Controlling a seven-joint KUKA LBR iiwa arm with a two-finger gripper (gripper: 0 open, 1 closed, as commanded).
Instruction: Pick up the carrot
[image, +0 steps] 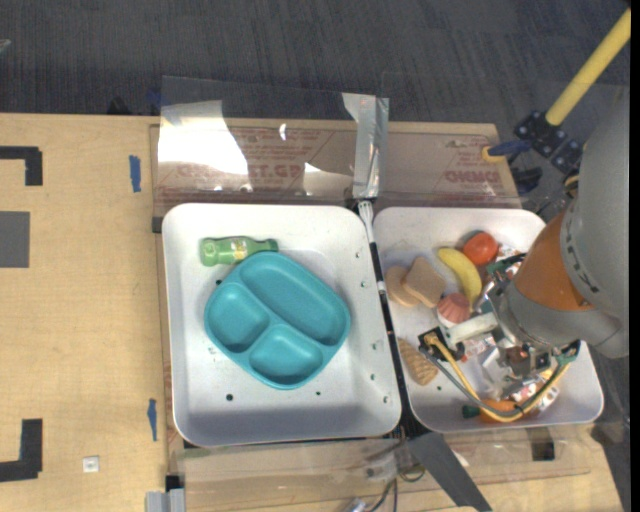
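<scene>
A: Where's the carrot? I can't pick it out with any confidence.

B: Nor can I. The right bin (520, 215) holds the clutter: a banana (459, 268) at about 12 o'clock, a red-orange round fruit, maybe a tomato (481, 247), just beside it toward 1 o'clock, a tan bread-like piece (420, 283) at 10 o'clock, and something pink (453, 308) near the centre. A sliver of orange shows at the bin's 6 o'clock edge (497, 417), under the wrist and tangled with cables. That could be the carrot, but it's too hidden to say.

A: And the gripper?

B: The gripper (505, 365) is low in the right bin, toward 5 o'clock, with the arm's orange band (548, 272) above it. Wiring and the wrist body cover its working end, so I cannot tell whether it is released or clenched on anything.

A: The left bin?

B: The left bin (190, 330) has a teal divided plate (277, 315) in the middle and a green bottle (228, 249) lying at 11 o'clock. Neither matters here.

A: So how should the step be done well?

B: My judgement: confirm the target first. Come down along the carrot's long axis, close across its narrow width, and keep clear of the bin wall and the loose cables, which could snag.
</scene>
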